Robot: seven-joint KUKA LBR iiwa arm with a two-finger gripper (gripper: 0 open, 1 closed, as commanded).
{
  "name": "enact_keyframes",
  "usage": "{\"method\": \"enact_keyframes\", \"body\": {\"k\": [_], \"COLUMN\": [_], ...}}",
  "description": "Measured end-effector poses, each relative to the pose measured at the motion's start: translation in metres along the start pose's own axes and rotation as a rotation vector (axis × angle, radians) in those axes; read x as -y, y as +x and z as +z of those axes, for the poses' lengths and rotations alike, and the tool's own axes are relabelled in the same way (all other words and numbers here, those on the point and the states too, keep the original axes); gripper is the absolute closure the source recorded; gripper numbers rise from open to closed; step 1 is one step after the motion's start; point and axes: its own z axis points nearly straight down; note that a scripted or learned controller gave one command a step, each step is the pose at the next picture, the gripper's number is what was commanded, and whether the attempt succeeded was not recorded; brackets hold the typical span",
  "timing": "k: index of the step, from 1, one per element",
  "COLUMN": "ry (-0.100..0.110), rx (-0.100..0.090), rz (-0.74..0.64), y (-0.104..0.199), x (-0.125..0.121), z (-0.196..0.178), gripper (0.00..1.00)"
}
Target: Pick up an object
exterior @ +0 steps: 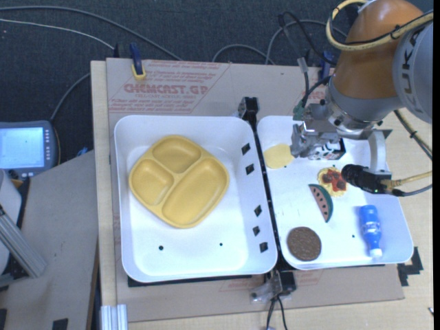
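Bench with two white bins: gripper (pixel 307 145), finger state not discernible, is hung over right bin (pixel 395 215) beside yellow disc (pixel 277 156); descent should be centred on disc before closing.

1 fixed camera looks down aslant on 2 bins (pixel 130 205).

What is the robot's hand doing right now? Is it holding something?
Gripper: low in the right bin, beside the yellow disc; whether it is open, closed or holding anything cannot be told.
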Motion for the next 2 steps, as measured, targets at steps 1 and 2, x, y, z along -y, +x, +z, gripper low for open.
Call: {"method": "enact_keyframes", "body": {"k": [1, 2], "ry": [0.001, 0.002], "rx": [0.001, 0.001], "rz": [0.000, 0.000], "y": [0.058, 0.108], "x": [0.018, 0.036], "z": [0.001, 0.022], "gripper": [1.00, 1.00]}}
